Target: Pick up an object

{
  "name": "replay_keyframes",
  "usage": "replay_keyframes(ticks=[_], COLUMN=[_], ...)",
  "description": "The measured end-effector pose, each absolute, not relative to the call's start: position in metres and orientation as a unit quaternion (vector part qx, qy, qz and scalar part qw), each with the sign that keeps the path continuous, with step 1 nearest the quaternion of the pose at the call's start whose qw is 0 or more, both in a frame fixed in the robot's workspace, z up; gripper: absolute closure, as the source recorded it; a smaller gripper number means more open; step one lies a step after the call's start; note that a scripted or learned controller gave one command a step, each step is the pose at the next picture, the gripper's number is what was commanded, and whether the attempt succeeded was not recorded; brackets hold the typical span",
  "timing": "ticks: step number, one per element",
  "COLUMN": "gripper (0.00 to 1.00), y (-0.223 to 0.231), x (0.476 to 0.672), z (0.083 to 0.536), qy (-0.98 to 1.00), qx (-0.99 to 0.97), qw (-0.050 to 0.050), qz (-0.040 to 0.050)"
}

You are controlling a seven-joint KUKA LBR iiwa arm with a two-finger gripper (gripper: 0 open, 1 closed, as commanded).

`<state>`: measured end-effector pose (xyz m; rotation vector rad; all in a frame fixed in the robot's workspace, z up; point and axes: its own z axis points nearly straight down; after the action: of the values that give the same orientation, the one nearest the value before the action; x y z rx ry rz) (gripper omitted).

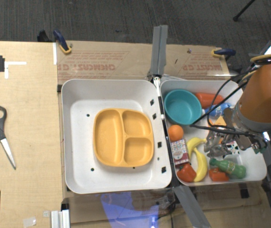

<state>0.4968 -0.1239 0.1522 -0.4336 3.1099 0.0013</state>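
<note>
The right bin [256, 172] holds a teal bowl [182, 106], an orange ball [175, 132], a yellow banana [199, 159], a red pepper-like piece [186, 174], a small red-labelled packet [179, 150], a green bottle-shaped toy [229, 167] and an orange carrot-like piece [207, 99]. My gripper [219, 145] hangs low over the right bin's middle, just right of the banana and above the green toy. The orange-banded wrist [265, 96] covers the bin's right part.
The left bin [76, 141] holds a yellow divided plate [124, 137]. Scissors [0, 132] lie on the bench at far left. Blue clamps [62, 41] hold cardboard behind the bins. Black cables [221, 103] loop over the right bin.
</note>
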Motion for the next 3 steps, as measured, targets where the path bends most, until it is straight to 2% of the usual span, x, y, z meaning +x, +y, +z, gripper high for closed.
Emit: replay_keyframes(ticks=[1,2,3], gripper=[1.00,1.00,1.00], y=[-0.150,-0.109,-0.087], x=[0.542,0.575,0.587], z=[0.093,0.091,0.224], qy=[1.000,0.999,0.997], qx=[-0.026,0.046,0.075], qw=[0.003,-0.002,0.003], qz=[-0.0001,-0.0004,-0.0001])
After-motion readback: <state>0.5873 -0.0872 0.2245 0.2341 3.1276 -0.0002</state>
